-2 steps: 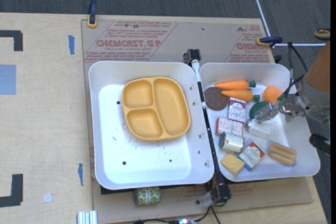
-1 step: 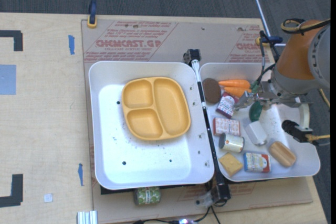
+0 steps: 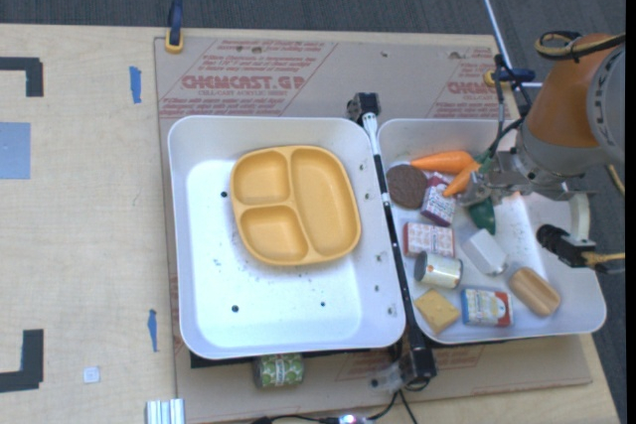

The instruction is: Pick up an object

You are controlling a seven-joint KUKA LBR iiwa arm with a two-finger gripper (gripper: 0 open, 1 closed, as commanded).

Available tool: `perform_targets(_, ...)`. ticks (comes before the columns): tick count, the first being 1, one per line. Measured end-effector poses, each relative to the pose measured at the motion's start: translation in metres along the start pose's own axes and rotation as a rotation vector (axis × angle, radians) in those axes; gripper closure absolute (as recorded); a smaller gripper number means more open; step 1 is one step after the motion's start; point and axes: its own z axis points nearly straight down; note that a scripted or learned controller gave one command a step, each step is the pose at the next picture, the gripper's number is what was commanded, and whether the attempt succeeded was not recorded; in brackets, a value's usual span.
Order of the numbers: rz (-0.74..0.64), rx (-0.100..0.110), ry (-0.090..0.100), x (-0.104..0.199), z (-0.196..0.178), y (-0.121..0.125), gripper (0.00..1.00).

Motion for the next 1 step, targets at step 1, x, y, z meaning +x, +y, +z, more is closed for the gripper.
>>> perform_targets(1,0.000,0.008,0.004,0.0383,-0.0881,-0.0342,1.00)
